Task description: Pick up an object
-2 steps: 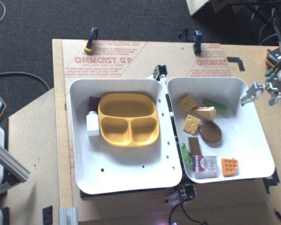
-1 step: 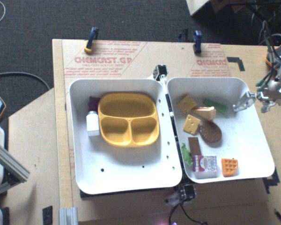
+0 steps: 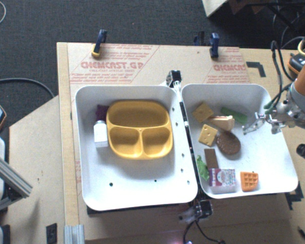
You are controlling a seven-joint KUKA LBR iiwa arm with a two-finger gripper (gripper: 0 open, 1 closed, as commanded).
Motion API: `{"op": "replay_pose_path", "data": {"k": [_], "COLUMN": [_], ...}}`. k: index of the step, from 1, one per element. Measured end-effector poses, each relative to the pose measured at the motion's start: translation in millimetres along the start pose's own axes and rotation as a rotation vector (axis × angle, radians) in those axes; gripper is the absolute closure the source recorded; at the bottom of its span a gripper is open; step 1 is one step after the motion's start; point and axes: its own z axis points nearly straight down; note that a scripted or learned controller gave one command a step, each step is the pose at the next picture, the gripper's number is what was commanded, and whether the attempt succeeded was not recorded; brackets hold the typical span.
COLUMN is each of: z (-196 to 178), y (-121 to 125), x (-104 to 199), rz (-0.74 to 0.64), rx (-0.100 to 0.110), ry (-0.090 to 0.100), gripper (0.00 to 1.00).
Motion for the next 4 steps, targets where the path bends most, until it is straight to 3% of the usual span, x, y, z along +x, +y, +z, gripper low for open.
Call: {"op": "replay_pose_path", "data": {"k": [2, 3, 4], "z": [95.4, 80.3, 17.3], "y": [-5.1, -2.6, -5.3], "x": [-0.8, -1.3, -5.3], "rz": [0.002, 0.001, 0.000], "rx": [-0.007, -0.017, -0.015], "ry": [-0.001, -0.004, -0.007], "gripper": [0.00, 1.00, 1.00]}}
